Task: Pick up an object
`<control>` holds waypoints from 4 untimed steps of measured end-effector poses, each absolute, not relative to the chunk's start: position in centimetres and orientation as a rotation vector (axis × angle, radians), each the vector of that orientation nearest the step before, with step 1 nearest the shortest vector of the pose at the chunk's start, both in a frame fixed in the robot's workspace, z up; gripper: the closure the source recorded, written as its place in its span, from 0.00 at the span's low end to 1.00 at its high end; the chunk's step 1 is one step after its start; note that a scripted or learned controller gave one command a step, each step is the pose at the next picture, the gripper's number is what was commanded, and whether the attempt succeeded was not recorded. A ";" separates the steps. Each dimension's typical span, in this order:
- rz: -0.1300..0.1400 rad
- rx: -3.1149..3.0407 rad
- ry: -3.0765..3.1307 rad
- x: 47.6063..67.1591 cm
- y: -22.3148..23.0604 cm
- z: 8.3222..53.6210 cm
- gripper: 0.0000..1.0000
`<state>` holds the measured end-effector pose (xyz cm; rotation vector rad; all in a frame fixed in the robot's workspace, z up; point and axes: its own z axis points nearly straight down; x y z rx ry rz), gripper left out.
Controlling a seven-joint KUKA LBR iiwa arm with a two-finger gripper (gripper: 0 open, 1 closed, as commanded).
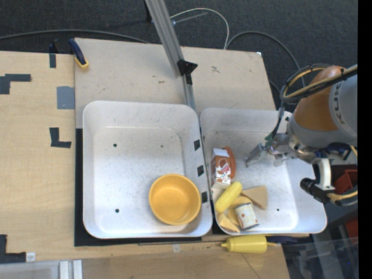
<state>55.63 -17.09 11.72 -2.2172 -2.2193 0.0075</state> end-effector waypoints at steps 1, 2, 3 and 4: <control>0.003 -2.220 -2.224 55.7 -17.1 8.8 0.00; 0.002 -2.218 -2.224 55.7 -17.0 9.9 1.00; -0.001 -2.221 -2.224 54.8 -16.6 14.9 1.00; -0.003 -2.221 -2.227 55.8 -16.1 20.3 1.00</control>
